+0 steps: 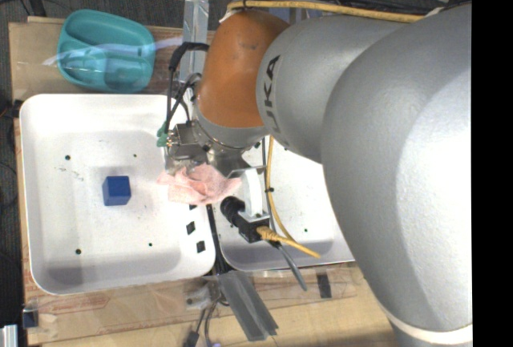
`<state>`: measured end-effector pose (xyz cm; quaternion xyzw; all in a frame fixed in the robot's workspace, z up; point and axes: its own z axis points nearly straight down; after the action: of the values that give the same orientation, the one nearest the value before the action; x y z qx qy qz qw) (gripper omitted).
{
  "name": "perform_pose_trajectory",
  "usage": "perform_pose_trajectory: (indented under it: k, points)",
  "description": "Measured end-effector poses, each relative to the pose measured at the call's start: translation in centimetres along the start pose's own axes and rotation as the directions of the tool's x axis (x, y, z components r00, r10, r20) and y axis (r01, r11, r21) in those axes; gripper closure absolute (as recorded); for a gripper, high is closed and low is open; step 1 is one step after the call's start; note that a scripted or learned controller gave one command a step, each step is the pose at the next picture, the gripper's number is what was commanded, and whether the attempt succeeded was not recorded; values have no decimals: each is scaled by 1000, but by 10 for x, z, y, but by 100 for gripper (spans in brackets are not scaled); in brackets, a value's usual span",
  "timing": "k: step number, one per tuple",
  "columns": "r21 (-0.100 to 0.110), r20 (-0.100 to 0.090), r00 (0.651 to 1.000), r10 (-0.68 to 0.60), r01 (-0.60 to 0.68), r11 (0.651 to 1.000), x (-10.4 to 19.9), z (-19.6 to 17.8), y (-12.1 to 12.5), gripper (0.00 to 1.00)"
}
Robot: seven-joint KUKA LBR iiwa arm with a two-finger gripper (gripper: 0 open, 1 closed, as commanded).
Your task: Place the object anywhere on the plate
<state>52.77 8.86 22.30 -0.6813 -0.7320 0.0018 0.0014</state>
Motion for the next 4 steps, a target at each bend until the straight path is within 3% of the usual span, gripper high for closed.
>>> perform_pose_trajectory:
  k: [1, 2, 3, 4]
  points:
    - [0, 0, 995, 97, -97, 995, 94, 18, 2, 100]
    - [2, 0, 973, 229, -229, 973, 19, -4, -13, 100]
    - [2, 1, 973, 231, -231, 973, 58, 46, 69, 100]
    - [0, 0, 988, 153, -153, 988, 10, 21, 102, 100]
